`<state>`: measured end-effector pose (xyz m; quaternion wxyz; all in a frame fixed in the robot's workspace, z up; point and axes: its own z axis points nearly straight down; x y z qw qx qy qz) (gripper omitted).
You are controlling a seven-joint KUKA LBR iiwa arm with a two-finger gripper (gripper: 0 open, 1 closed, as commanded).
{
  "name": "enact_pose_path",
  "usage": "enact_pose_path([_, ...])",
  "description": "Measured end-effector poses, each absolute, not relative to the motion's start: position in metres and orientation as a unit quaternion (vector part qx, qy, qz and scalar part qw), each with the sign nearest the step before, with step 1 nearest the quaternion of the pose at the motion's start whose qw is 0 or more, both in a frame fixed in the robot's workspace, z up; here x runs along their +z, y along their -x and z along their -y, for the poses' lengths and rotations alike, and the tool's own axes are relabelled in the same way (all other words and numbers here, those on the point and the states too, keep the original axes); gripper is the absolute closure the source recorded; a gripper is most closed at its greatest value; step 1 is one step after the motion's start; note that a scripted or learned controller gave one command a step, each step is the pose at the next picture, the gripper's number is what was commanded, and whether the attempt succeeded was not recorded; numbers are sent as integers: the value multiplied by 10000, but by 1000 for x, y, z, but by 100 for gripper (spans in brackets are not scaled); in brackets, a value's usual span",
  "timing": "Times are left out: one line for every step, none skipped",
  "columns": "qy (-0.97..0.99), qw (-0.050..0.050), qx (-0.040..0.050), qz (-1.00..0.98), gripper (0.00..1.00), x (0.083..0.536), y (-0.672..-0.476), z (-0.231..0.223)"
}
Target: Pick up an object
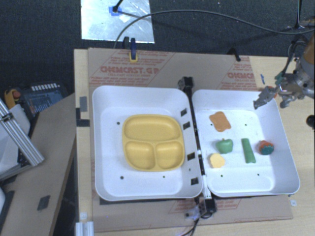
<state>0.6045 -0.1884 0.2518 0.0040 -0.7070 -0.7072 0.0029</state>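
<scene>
The gripper (269,96) is seen above the right bin's (283,132) far corner; whether the fingers are open cannot be told; the orange piece (220,121), lying nearest, should be approached vertically.

arm (300,77) at right edge, wrist tilted

A yellow divided tray (151,142) lies in the left bin (106,107). Behind that bin, a foil sheet (118,14) lies beyond the bench (206,65).
</scene>
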Motion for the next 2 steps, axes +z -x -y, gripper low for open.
enact_pose_path([7060, -10, -5, 7083, 0, 259, -607, 188])
enact_pose_path([7066, -2, 3, 7076, 0, 211, -609, 197])
